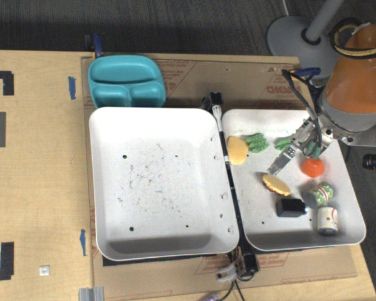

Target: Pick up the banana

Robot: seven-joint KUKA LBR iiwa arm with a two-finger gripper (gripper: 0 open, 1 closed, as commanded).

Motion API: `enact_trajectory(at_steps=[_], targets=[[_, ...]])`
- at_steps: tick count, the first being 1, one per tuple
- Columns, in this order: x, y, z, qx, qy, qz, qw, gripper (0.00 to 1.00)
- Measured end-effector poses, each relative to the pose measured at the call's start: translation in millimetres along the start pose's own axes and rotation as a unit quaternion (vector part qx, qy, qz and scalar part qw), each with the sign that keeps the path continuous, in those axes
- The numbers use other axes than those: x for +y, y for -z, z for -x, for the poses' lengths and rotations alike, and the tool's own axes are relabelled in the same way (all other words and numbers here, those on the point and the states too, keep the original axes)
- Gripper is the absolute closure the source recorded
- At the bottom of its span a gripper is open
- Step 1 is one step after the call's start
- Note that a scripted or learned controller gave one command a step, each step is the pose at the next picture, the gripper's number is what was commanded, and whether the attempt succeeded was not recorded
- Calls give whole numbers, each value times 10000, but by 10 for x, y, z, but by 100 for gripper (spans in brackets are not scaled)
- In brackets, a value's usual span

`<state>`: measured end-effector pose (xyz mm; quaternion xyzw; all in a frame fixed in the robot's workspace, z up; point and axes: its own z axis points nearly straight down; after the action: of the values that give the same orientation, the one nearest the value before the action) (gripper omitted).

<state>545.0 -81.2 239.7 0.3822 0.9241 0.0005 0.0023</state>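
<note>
Nearest in the right-hand shallow white bin (348, 234), a small white cylindrical can (327, 220) and a black block (290, 206). Just beyond the block, the curved yellow banana (276, 184) lies flat, free of any grip. Directly beyond the banana hangs the metal claw (282, 162); spread or pressed together, I cannot tell. Farther still from the banana, a pale yellow lemon-shaped piece (237, 149) and green leafy pieces (257, 142).

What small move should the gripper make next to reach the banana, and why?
Probably a short move down and toward the left bin. The gripper hangs in the right bin, just up and right of the banana, with nothing between its fingers, so it likely needs centring over the fruit first.
</note>
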Motion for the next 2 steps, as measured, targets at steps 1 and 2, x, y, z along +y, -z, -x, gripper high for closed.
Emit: enact_trajectory(at_steps=[1, 2], targets=[[64, -547, -437, 23, 821, -9, 9966, 0], [358, -546, -1289, 29, 1570, -10, 9876, 0]])
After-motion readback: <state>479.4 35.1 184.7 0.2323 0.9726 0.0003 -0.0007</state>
